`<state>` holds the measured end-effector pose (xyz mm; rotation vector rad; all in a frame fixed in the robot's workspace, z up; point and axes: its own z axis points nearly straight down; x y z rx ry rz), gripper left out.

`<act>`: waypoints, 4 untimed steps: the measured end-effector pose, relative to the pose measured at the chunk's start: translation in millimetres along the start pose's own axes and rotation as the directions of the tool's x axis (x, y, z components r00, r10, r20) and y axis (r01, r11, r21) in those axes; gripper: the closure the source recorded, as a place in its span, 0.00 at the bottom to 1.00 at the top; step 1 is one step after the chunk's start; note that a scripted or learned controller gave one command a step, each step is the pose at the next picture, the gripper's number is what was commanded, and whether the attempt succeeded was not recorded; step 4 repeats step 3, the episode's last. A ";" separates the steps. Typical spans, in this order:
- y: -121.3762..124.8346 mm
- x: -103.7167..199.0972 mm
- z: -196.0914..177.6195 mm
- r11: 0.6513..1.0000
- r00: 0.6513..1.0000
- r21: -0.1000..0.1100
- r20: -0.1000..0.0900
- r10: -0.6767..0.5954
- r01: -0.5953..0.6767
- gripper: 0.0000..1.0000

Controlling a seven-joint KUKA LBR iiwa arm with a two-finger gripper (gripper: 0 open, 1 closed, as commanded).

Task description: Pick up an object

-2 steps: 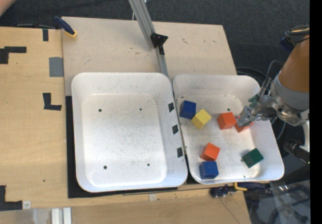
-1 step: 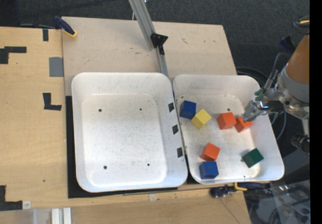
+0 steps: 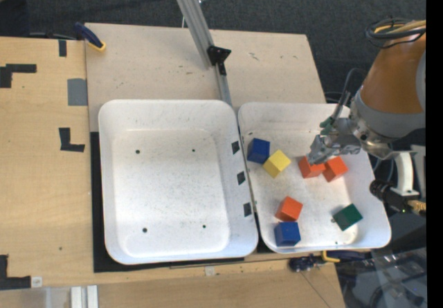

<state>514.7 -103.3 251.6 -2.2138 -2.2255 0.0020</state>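
Camera view shows the hand (image 3: 324, 154) low over two red blocks (image 3: 322, 167) in the right bin (image 3: 315, 116), grip state unclear, so closing and lifting seems next.

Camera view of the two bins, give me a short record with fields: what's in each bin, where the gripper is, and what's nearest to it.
right bin: two blue cubes, yellow cube, three orange cubes, green cube
left bin: no blocks visible
gripper: low over the right bin
nearest: the two orange cubes directly under it
grasp: cannot tell
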 end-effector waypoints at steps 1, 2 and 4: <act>8.3 44.2 -0.4 1.000 1.000 -0.001 0.000 -0.001 0.001 1.00; 13.5 94.5 16.4 1.000 1.000 0.001 0.000 0.000 0.000 1.00; 23.3 146.8 29.2 1.000 1.000 0.000 0.000 -0.001 0.001 1.00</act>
